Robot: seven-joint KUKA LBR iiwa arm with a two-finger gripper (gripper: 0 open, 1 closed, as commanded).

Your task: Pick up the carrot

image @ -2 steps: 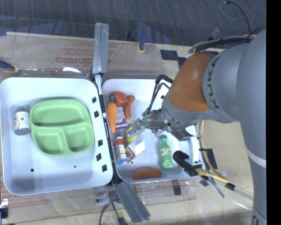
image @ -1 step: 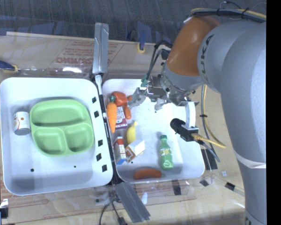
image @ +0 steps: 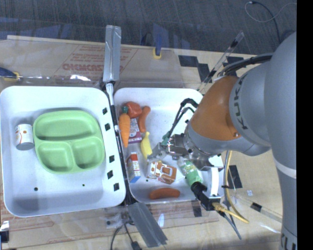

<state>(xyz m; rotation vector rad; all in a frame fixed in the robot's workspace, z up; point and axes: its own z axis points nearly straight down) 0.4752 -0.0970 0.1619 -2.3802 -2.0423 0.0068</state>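
Note:
The carrot is an orange, tapered piece lying lengthwise along the left wall of the right bin, its thick end toward the back. My gripper hangs low over the middle of that bin, to the right of the carrot and apart from it, with a yellow banana lying between them. The orange-banded wrist rises behind it and hides the bin's right side. Nothing shows between the gripper's tips.
Around the gripper lie a red pepper, an orange snack packet, a green bottle, a red sausage and a small upright bottle. The left bin holds a green divided plate and a white can.

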